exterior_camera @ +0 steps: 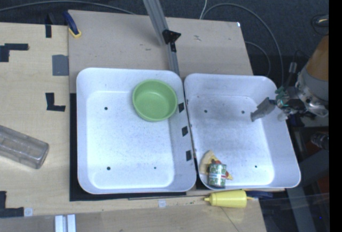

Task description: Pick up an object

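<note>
Can (217, 174) lies in right bin's (267, 86) near corner, well apart from hand (263, 109).

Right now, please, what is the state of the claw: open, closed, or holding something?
Claw: cannot be told from this view; nothing seen between it. It hangs over the right bin.

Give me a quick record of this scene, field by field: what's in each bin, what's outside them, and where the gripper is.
left bin: green bowl, at the far right corner
right bin: small can on a crumpled wrapper, at the near left corner
outside bins: yellow bottle lying at the bench's near edge; clear plastic container at far left
gripper: over the right bin's right side, holding nothing visible
</note>
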### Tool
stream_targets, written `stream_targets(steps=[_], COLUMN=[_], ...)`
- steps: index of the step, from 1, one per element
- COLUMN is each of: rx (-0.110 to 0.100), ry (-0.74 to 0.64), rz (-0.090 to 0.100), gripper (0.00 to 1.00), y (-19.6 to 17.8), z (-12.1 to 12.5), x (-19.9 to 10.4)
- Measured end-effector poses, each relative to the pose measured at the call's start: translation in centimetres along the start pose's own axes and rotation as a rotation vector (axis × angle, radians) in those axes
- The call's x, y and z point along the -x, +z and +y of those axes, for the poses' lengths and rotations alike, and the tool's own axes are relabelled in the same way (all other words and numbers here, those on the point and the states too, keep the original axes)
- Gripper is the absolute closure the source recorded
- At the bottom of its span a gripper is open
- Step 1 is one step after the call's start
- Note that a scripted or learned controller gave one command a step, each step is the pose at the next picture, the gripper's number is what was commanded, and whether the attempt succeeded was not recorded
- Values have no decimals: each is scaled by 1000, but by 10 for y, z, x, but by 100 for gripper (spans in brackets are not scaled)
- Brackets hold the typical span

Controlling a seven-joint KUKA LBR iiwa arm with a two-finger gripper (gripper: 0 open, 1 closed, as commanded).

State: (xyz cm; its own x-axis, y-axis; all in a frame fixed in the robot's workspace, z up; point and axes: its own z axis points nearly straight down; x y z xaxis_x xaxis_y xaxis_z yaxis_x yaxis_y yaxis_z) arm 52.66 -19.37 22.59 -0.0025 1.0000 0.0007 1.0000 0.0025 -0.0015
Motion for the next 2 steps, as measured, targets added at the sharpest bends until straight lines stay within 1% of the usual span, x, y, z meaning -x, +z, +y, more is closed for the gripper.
stream_targets(steps=[1,2], rx=[0,-4], ry=[0,1], rz=[0,0], gripper=[0,0], y=[0,46], z=[0,4], x=[0,-5])
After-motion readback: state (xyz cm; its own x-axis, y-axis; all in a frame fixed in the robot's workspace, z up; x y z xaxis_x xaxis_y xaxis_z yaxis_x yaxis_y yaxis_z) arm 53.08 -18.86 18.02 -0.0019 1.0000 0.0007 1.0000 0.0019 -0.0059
